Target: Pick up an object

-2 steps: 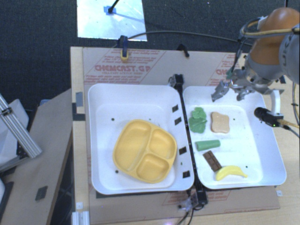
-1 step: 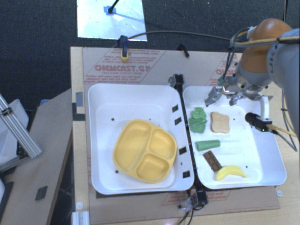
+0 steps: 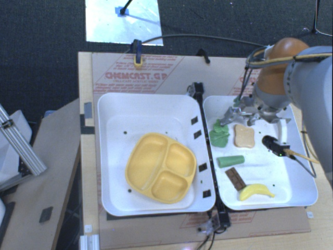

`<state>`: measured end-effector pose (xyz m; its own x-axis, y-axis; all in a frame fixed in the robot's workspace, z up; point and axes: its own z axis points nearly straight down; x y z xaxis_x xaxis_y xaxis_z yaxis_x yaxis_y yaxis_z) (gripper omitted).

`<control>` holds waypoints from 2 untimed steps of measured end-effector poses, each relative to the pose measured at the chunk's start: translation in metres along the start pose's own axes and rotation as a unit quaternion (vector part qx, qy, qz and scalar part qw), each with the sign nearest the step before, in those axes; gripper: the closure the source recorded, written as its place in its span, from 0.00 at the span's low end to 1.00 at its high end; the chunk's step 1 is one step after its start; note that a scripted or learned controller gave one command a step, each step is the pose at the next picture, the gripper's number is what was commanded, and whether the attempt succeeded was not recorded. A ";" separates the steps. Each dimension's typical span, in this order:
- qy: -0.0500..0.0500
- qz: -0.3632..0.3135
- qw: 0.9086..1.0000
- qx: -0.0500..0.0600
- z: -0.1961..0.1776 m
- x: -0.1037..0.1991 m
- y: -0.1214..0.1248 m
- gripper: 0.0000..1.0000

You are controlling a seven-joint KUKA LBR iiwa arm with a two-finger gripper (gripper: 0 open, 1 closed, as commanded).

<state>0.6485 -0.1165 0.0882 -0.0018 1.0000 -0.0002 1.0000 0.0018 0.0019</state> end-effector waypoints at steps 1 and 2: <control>0.000 -0.001 1.000 -0.003 -0.001 0.000 0.003 0.00; 0.000 -0.001 1.000 -0.007 -0.013 0.001 0.005 1.00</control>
<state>0.6536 -0.1160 0.1015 -0.0044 1.0000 -0.0002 0.9999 0.0044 0.0151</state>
